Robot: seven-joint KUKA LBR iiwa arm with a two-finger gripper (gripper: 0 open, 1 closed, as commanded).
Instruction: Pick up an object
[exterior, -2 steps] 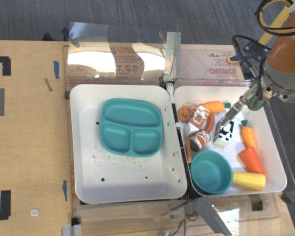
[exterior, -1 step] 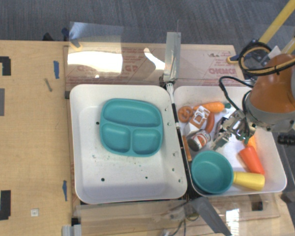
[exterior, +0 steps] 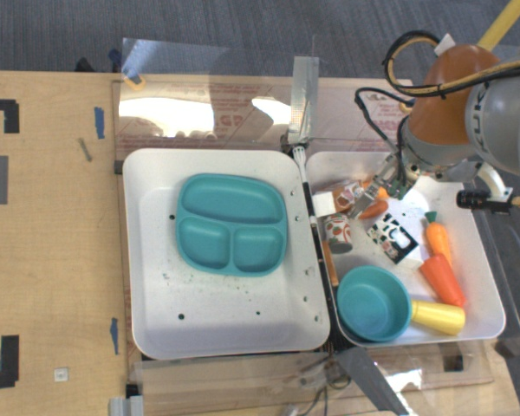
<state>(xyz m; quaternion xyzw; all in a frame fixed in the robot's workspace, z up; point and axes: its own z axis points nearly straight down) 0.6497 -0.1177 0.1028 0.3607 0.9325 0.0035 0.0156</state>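
Your gripper (exterior: pixel 388 186) is low in the upper part of the right bin (exterior: pixel 490 310), among small toys beside a small carrot (exterior: pixel 374 206) — you can't tell whether it's closed on anything. Nothing looks lifted — the pick remains undone.

Looking like a robot lab: two white bins (exterior: pixel 156 319) sitting side by side on a wooden bench (exterior: pixel 43 232) at frame left, a big grey robot arm (exterior: pixel 503 128) reaching in from upper right, toy carrots (exterior: pixel 440 271) lying around.
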